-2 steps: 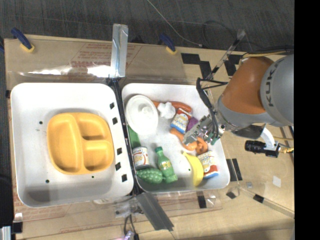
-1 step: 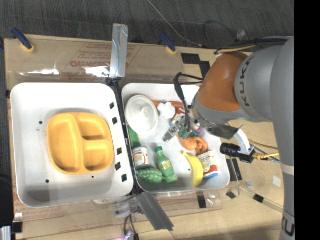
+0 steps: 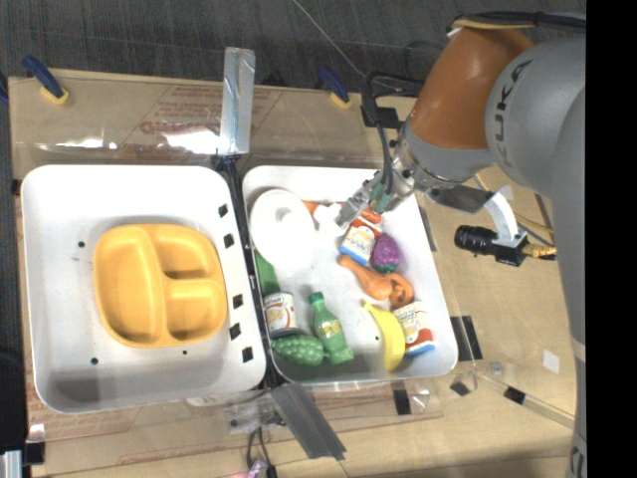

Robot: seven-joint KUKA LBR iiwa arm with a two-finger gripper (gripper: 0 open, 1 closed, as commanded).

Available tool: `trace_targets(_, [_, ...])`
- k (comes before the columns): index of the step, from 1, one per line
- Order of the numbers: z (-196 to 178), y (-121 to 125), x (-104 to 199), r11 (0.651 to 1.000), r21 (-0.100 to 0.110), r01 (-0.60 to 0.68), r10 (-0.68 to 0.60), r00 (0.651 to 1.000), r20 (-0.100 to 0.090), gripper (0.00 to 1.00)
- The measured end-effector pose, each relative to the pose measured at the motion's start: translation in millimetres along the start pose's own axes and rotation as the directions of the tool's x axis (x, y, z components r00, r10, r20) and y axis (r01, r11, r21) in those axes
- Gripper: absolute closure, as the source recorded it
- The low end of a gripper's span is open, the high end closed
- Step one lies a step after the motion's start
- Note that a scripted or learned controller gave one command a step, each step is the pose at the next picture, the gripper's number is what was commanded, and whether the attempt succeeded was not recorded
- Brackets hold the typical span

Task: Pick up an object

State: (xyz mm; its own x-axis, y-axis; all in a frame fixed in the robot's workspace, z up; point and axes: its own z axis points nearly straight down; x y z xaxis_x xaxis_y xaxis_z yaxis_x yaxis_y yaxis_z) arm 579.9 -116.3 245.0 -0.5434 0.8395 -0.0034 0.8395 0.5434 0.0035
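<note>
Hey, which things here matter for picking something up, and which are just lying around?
Job:
gripper, over the right bin
candidates: small bottle, purple grapes, banana, green bottle, can, white plate

Lying about:
left bin
yellow tray
blue clamps

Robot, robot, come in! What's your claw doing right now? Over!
Gripper low in right bin, above small bottle. Nothing seen between fingers. Purple grapes, orange toy crowd close.

Two white bins point(image 3: 40, 267); one yellow divided tray point(image 3: 159, 282); one white bowl point(image 3: 282, 227); one banana point(image 3: 388, 337); one purple grape bunch point(image 3: 386, 252); two green bottles point(image 3: 328, 329).
</note>
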Motion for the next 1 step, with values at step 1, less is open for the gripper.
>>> trace_targets(1, [-37.9,58.9,-36.7,0.995,0.003,-0.098,0.098,0.995,-0.001,1.00])
